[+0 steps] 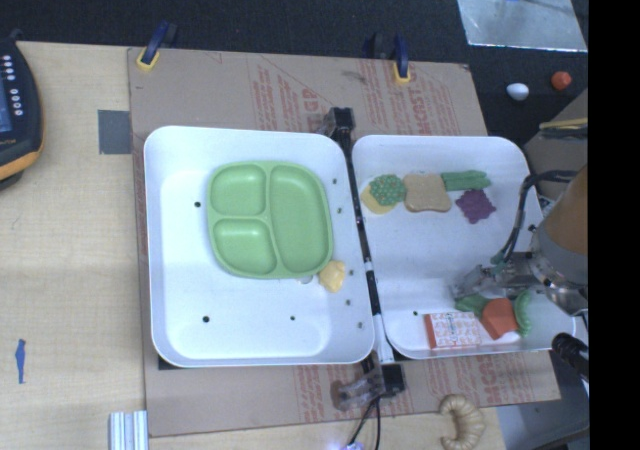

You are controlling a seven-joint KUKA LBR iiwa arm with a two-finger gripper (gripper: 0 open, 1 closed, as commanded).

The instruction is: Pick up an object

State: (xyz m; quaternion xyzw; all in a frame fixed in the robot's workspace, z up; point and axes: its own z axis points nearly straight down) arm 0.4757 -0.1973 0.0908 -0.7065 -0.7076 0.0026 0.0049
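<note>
1. Two shallow white bins sit side by side on a sheet of cardboard (300,88) clamped to the bench. The left bin (180,328) and right bin (400,238) touch along the middle seam.
2. The left bin has a green divided plate (270,220) with three compartments lying flat in its upper middle. A small yellow piece (332,276) rests right against the plate's lower right corner.
3. Along the far side of the right bin there's a row of toy food: a green and yellow round thing (383,192), a tan toast-shaped slice (428,194) just beside it, a green bar (465,179) behind, and a purple lump (476,205) a bit nearer.
4. The gripper (490,285) is low over the near right corner of the right bin, coming in from the right with cables looping up behind it. It's a blurry grey tangle from this angle, so I honestly can't tell how it's set or whether anything's in it.
5. Just below the gripper, an orange-red block (498,319) sits with a green piece (524,311) touching its right side. They look like they're on the bin floor, but it's hard to be sure.
6. Next to those, along the near wall, a white box with red print (452,331) lies flat.
7. Outside the bins: a tan curled thing (462,420) on the bench by the near edge, and a black and orange handset (15,113) at the far left.
</note>
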